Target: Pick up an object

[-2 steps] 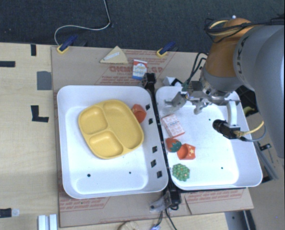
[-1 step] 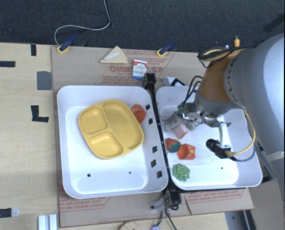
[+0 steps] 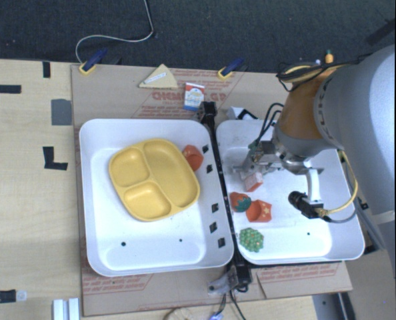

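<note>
Reaching down into the right bin [image 3: 331,245], the fingers [image 3: 255,172] sit over a pale reddish object [image 3: 253,183], though I cannot tell whether they grip it, so nothing looks lifted yet; beyond, a yellow tray [image 3: 155,179] fills the left bin [image 3: 95,199] on the cardboard-covered bench [image 3: 111,89].

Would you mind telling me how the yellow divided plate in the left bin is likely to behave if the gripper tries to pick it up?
The yellow divided plate looks like moulded plastic, so probably stiff and light. It seems broad and shallow, so the gripper would likely need its raised rim. Its smooth-looking surface may slip, and a one-edge grip would probably tilt it.
</note>
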Robot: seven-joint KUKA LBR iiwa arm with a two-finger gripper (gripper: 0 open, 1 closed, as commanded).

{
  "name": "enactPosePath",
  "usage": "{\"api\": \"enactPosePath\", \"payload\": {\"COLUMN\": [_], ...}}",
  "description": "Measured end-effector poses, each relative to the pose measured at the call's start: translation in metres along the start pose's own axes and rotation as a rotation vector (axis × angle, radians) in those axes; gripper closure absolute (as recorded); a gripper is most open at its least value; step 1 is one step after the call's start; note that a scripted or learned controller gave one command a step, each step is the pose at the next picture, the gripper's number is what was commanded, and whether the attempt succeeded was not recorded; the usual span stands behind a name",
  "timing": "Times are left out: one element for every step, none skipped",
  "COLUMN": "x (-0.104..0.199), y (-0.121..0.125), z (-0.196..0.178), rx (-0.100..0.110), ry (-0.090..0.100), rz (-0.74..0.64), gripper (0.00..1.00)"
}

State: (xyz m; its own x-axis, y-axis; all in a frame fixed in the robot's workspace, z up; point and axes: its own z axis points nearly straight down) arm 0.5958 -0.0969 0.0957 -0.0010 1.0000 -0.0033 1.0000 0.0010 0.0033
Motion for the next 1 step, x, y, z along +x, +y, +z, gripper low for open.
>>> {"api": "enactPosePath", "payload": {"x": [0.0454], "y": [-0.0109], "z": [-0.0893], "rx": [0.002], "ry": [0.004], "rz": [-0.002], "gripper": [1.0]}}
